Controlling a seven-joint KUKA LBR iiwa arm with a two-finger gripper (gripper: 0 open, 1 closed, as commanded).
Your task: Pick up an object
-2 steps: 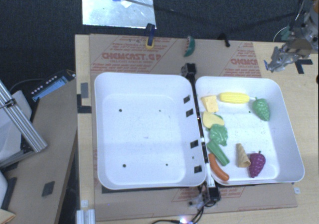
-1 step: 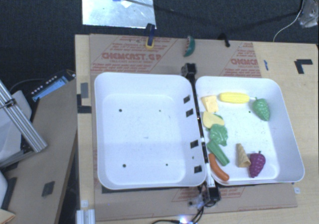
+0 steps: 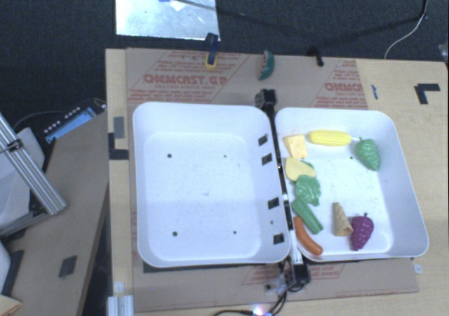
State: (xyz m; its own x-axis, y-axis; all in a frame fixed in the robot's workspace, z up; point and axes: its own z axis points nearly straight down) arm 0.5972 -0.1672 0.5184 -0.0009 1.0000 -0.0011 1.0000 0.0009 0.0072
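Plastic toy food, among it a yellow corn cob (image 3: 330, 138), a purple grape bunch (image 3: 360, 231) and an orange sausage (image 3: 309, 237), crowds the shallow white right-hand bin (image 3: 407, 195) at frame right; the gripper's state cannot be told.

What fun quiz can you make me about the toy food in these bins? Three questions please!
1. True or false: the corn cob lies in the right bin.
2. Which toy lies closest to the purple grapes? A) the cheese wedge B) the ice cream cone C) the green strawberry
3. Fill in: the orange sausage lies along the right bin's ____ edge, beside the divider.

Key: 1 true; 2 B; 3 left.
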